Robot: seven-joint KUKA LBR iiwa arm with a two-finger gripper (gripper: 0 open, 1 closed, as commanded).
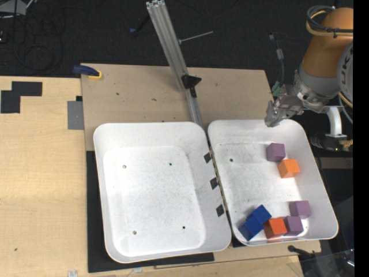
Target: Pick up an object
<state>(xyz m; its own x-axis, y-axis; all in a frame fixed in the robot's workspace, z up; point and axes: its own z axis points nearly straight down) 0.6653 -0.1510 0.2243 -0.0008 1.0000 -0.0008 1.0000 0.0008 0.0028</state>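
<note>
Arm [326, 51]: cut off at the right edge, upper links out of frame.
End effector [274, 116]: small and dark at the far rim of the right bin [323, 180]; finger state not discernible.
Purple block [294, 225]: partly tucked behind the orange block [276, 227] near the front rim.
Bench [40, 172]: cut off at left and bottom edges.

Grey KUKA arm [323, 68] reaching in from the right, orange band above the wrist at the upper right, wrist angled down and leftward, two-finger gripper [273, 115] pointing downward, dark and small in view, nothing visible between its tips
</note>
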